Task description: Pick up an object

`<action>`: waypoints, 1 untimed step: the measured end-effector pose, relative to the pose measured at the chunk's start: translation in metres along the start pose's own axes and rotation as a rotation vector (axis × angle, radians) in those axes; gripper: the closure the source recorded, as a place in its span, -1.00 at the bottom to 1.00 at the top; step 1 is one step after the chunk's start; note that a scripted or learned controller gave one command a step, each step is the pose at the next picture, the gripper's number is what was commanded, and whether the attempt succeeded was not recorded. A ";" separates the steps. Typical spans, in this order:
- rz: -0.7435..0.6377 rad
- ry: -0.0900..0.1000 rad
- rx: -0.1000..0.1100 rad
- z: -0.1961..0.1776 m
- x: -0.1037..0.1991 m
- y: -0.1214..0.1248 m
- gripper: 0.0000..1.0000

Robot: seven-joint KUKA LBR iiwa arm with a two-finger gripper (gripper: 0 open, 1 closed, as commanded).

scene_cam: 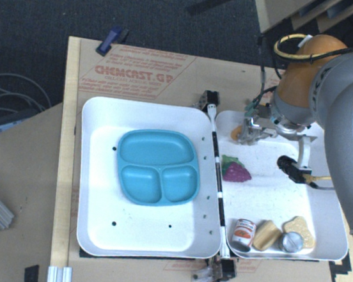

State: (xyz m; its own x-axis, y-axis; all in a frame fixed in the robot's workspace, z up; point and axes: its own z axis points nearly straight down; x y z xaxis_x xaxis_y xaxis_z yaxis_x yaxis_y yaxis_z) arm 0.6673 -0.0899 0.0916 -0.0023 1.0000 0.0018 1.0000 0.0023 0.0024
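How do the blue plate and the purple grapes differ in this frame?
The blue plate lies in the left bin; the purple grapes lie in the right bin. The plate is large, flat and divided into compartments; the grapes are small and lumpy with a green top. Both lie apart from the pincer.

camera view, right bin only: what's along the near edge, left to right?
Small red-labelled can → tan bread-like piece → round silver metal lid, overlapping a second tan piece behind it.
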 end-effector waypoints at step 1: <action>0.001 -0.002 0.001 0.000 -0.002 -0.001 -1.00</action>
State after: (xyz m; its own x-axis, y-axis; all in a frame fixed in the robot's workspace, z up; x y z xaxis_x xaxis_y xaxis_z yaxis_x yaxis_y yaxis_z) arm 0.6667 -0.0920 0.0913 -0.0009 1.0000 -0.0006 1.0000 0.0009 0.0009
